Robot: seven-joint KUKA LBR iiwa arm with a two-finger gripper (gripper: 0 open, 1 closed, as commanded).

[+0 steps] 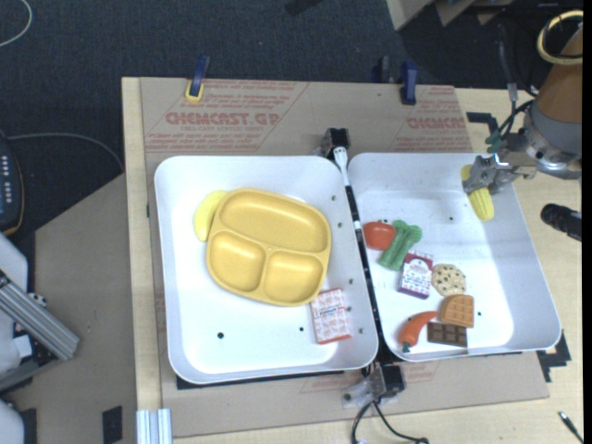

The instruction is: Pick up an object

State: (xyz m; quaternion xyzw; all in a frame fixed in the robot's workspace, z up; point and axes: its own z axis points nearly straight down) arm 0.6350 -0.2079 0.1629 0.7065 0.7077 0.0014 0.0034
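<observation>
One pincer [483, 179] is closed on a yellow corn cob [482, 203], which hangs from its tips over the right bin's [527, 248] upper right corner. Grasp appears done; lift is partly complete. Remaining toys lie lower in that bin

**Bench and what rests on it**

The light wooden bench [139, 340] is covered by a brown cardboard sheet [277, 109] printed with red lettering, held at the far edge by a yellow clamp [195, 86] and a blue clamp [408, 81]. Two shallow white plastic bins lie on the sheet side by side, touching along their inner rims: the left bin [185, 340] and the right bin [527, 276].
</observation>
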